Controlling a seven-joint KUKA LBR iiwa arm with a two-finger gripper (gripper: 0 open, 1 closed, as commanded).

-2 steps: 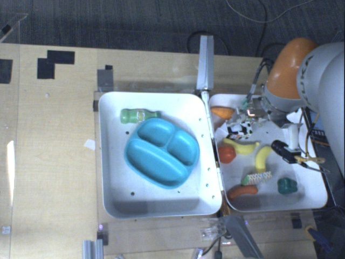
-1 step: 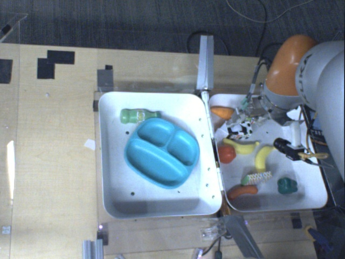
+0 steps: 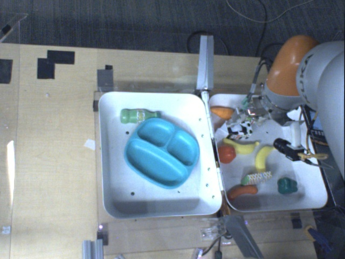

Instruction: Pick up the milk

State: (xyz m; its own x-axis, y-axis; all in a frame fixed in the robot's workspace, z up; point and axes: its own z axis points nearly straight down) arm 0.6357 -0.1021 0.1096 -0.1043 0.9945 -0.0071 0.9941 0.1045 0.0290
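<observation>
Milk [image 3: 241,129], small stiff light carton just above banana [image 3: 242,146], prob best pinched across flat sides; gripper [image 3: 252,111] state unclear.

You see a glossy blue plastic plate [image 3: 161,152] in the smooth white plastic left bin [image 3: 110,161], a pale matt wooden bench [image 3: 48,161], a brushed metal bracket [image 3: 205,63], and the arm's shiny orange band [image 3: 288,63].

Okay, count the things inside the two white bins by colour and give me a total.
Green: 2, bottle, small green toy
Blue: 1, divided plate
Yellow: 2, bananas
Orange: 1, carrot
Red: 2, tomato, sausage
Black-and-white: 1, milk
Striped: 1, packet
Total: 10
</observation>
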